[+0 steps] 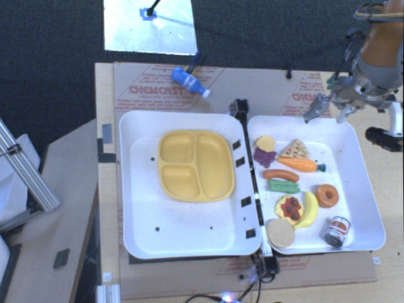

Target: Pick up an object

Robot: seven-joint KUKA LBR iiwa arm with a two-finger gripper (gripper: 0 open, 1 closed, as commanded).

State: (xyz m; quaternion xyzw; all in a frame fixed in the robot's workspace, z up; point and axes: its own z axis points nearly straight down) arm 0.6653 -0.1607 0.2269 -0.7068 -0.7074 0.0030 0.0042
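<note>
Camera view had the gripper [329, 108] hanging over the far right corner of the right bin [366, 188], spread wide with nothing between its prongs, so no grab had happened yet. All the pickable stuff was crowded in that bin: a purple grape bunch [264, 157], a sandwich wedge [294, 149], a carrot [298, 164], a hot dog [281, 175], a green bean pod [284, 185], a donut [327, 196], a banana [310, 209] touching a little pizza [289, 208], a round cookie-looking disc [280, 233] and a can [337, 231] near the front. Left bin [136, 188] held just 1 yellow divided plate [194, 165], probably the drop-off side. My guess is the arm sat high and off to the side to keep the toys in clear sight before choosing; the sandwich wedge and carrot were nearest.
</note>
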